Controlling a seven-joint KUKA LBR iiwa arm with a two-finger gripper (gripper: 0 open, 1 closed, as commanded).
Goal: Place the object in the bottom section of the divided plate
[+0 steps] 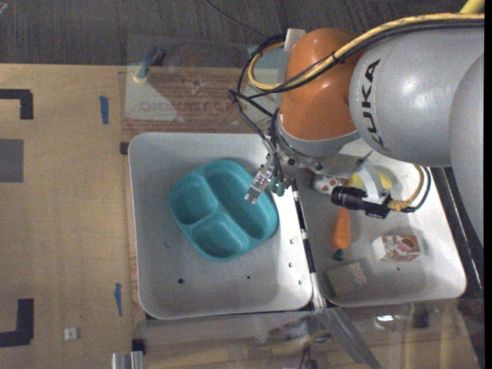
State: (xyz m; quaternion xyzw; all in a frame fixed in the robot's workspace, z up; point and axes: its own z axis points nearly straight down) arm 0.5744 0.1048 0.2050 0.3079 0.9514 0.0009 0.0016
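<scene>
Tool (262, 184), seen beneath the orange band of the grey arm (415, 91), hangs over the right-hand rim of the divided plate (201, 203); it is small and partly masked by the wrist and its cables, so whether it is spread or pressed together cannot be told, and nothing can be made out within it.

The divided plate lies in the left bin (154, 267), towards that bin's upper middle and turned at a slant to its walls. It is teal, with a rounded outline and a raised rim. Low ridges part it into three hollows: one long section along the upper right side, one smaller section at the left, and one at the bottom, nearest the lower edge of the view. Its surface is plain and faintly glossy.

The right bin (450, 283) holds several loose things, well apart from the plate. An orange carrot (341, 230) lies near the wall between the bins, a grey-brown block (347, 277) just below it, and a small white and red carton (398, 247) to their right. A yellow item (384, 181) shows partly under the arm.

Both bins rest on the pale wooden tabletop (61, 221), which bears black corner marks and strips of blue tape.
</scene>
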